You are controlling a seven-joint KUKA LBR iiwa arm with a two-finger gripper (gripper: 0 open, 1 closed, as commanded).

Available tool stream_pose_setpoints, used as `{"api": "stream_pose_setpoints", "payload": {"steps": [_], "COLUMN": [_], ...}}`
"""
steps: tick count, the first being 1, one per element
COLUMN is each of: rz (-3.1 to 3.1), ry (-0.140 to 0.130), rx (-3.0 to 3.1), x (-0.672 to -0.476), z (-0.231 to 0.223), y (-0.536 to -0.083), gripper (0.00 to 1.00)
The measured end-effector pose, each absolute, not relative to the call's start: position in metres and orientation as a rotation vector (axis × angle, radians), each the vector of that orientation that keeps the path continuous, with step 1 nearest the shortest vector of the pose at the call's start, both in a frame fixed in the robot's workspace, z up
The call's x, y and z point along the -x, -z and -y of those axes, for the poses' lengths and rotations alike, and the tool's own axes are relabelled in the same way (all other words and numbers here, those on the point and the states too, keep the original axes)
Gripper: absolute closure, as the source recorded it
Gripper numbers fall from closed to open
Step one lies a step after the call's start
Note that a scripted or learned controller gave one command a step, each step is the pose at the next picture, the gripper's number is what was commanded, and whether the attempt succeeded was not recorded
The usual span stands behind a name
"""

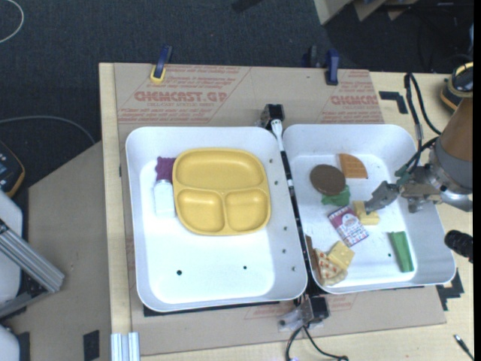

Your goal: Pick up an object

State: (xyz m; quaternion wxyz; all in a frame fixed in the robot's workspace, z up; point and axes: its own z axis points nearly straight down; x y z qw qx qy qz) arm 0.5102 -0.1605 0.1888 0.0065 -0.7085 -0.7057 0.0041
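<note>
Bench: brown board point(225, 89) seen on dark carpet, two white bins set side by side on it.
Left bin point(214, 277): a yellow divided plate point(222, 190) is held, with a purple item point(164, 168) and a white bottle point(162, 198) just beside its left edge.
Right bin point(368, 138): a brown disc point(328, 178), orange wedge point(352, 166), pink packet point(348, 226), green stick point(401, 251) and pizza slice point(328, 265) are scattered.
Gripper point(378, 198): reached in from the right, placed low over a small yellow block point(368, 216) near the packet.
Fingers: whether spread or pressed together cannot be told; nothing is seen pinched.
</note>
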Motion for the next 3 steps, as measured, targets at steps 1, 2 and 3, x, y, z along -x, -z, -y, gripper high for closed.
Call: {"api": "stream_pose_setpoints", "payload": {"steps": [1, 2, 3], "rz": [2.221, 2.216, 2.218], "ry": [0.000, -0.004, 0.008], "rx": [2.221, 2.217, 2.219], "x": [-0.514, -0.513, -0.515], "z": [0.160, 0.161, 0.159], "y": [-0.196, -0.133, -0.086], "gripper": [0.00, 0.00, 0.00]}}
